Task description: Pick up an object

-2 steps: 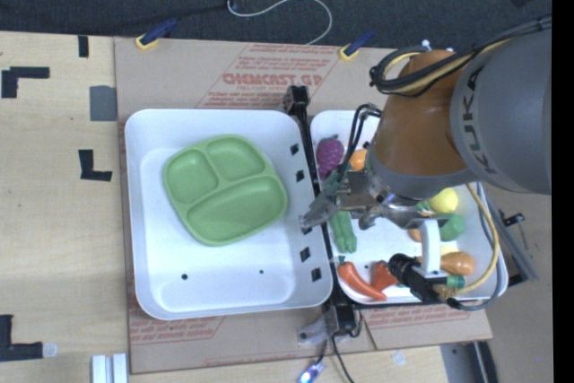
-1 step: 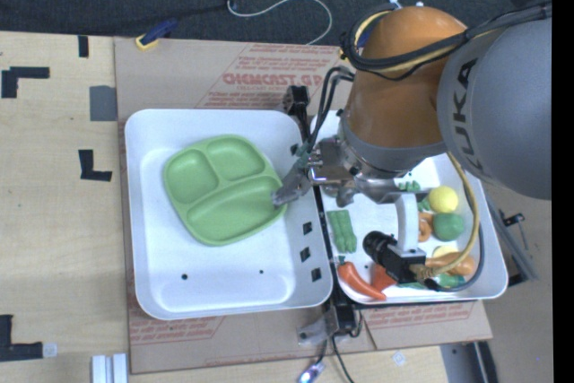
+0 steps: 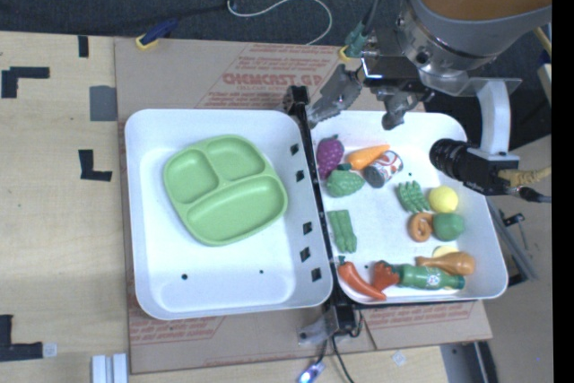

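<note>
My gripper (image 3: 362, 107) hangs above the back edge of the right bin (image 3: 489, 233). It is open, its two dark fingers spread wide with nothing between them. Just below it lie purple grapes (image 3: 330, 155), an orange carrot (image 3: 368, 157) and a small can (image 3: 386, 169). A leafy green vegetable (image 3: 344, 184) lies beside the grapes. Further toward the front are a green pickle (image 3: 411, 195), a yellow lemon (image 3: 443, 199), a green lime (image 3: 449, 226) and a green bean pod (image 3: 343, 230).
A green divided plate (image 3: 226, 188) lies in the left bin (image 3: 152, 282). Along the right bin's front wall lie a red pepper (image 3: 354, 281), a green bottle-shaped toy (image 3: 432, 279) and an orange squash (image 3: 453, 262). A black fixture (image 3: 466, 164) juts in from the right.
</note>
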You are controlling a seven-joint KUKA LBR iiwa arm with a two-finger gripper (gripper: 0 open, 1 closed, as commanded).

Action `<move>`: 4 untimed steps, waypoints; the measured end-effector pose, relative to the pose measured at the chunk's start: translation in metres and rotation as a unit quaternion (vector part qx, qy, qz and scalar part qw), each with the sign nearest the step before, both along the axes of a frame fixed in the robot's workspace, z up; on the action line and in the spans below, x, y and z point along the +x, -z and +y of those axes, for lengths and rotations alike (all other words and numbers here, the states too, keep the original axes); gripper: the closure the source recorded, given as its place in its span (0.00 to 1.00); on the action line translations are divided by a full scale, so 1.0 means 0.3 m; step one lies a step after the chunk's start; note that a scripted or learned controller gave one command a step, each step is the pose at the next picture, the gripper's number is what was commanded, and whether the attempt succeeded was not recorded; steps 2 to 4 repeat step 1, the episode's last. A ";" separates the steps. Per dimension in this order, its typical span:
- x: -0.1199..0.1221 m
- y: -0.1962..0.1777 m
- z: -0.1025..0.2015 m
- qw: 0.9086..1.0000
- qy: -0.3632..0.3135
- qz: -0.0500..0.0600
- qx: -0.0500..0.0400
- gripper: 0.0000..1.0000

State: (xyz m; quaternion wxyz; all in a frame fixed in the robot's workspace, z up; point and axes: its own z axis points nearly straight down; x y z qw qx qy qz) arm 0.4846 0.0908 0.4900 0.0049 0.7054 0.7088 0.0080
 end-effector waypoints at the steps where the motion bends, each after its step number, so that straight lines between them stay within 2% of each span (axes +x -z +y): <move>1: -0.002 -0.001 0.001 1.000 0.000 0.010 -0.003 1.00; 4: -0.002 -0.001 0.001 1.000 0.000 0.010 -0.003 1.00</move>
